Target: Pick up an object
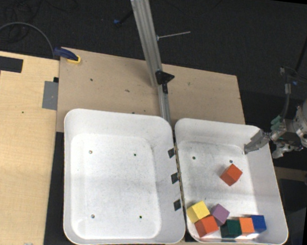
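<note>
The gripper (267,143), fingers spread and empty, hovers at the right bin's (278,197) far right rim, so next it likely must descend onto the lone red cube (231,174).

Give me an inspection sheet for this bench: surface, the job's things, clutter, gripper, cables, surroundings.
Surface: wooden bench bearing two shallow white bins side by side, left bin and right bin.
Job's things: in the right bin, a lone red-orange cube near the middle, tilted; along the near edge a cluster of yellow cube, purple cube, red cube, green cube, orange cube and blue cube.
Clutter: blue-and-yellow clamp at the bench's far left corner.
Gripper: gripper over the right bin's far right rim, holding nothing; finger state unclear.
Cables: dark loops on the floor, upper left.
Surroundings: slanted aluminium rail; light side table with black and grey patches.
</note>
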`<state>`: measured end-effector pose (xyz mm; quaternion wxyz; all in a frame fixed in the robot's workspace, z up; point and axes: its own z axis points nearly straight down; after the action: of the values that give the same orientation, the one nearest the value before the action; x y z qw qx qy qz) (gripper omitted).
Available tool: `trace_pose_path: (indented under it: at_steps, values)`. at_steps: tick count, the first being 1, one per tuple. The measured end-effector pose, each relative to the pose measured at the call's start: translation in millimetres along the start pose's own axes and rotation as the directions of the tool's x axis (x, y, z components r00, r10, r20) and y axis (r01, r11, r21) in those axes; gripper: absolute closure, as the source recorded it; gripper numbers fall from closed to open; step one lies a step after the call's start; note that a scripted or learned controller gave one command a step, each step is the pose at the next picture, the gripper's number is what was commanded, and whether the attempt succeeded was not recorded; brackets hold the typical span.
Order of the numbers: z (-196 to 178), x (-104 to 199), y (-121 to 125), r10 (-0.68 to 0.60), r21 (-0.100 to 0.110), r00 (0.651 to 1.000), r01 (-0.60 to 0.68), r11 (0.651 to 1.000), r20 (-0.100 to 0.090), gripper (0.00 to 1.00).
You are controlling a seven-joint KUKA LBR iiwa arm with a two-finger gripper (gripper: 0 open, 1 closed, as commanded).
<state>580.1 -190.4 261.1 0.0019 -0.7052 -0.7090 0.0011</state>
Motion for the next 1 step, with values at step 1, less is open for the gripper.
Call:
trace_pose_path:
  at_steps: [1]
  values:
    - [0.0,0.0,0.0,0.0,0.0,1.0,0.0,1.0,0.0,0.0]
